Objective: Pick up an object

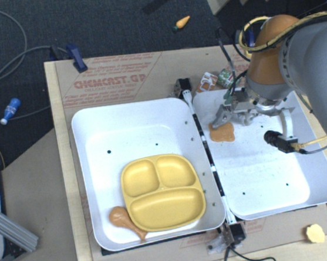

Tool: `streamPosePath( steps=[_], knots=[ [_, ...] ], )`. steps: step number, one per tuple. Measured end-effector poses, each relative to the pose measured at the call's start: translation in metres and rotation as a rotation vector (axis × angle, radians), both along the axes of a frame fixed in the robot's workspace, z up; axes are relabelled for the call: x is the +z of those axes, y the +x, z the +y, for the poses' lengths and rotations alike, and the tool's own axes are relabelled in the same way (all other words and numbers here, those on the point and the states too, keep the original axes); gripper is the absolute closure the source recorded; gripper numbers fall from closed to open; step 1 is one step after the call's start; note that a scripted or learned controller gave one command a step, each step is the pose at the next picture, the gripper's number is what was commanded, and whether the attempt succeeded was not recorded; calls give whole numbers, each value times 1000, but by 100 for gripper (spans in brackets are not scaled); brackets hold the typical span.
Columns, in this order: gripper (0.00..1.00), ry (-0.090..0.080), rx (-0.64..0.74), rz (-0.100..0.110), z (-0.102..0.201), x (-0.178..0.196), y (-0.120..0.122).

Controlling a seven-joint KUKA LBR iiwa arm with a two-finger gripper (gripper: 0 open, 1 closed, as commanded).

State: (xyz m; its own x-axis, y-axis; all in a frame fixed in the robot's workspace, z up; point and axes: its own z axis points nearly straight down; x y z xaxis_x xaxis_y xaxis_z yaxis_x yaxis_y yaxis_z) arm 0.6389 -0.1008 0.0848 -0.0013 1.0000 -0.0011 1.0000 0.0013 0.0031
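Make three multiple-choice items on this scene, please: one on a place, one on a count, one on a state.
1. Where does the yellow tray lie?
A. left bin
B. right bin
C. floor

2. How many compartments has it?
A. two
B. three
C. five

3. How does the tan piece under the gripper lie?
A. lifted high
B. flat on the right bin floor
C. on the tray

Key: 1 A, the left bin walls surround it; 2 B, two small, one large; 3 B, it rests on the white floor.

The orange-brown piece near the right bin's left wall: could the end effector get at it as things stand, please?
Probably yes: the end effector hangs just above the orange-brown piece, with bare right bin floor around it.
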Motion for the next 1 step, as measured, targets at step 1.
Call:
streamPosePath(
  steps=[1],
  knots=[
    [100, 0, 1, -3, 1, 11, 1]
  ],
)
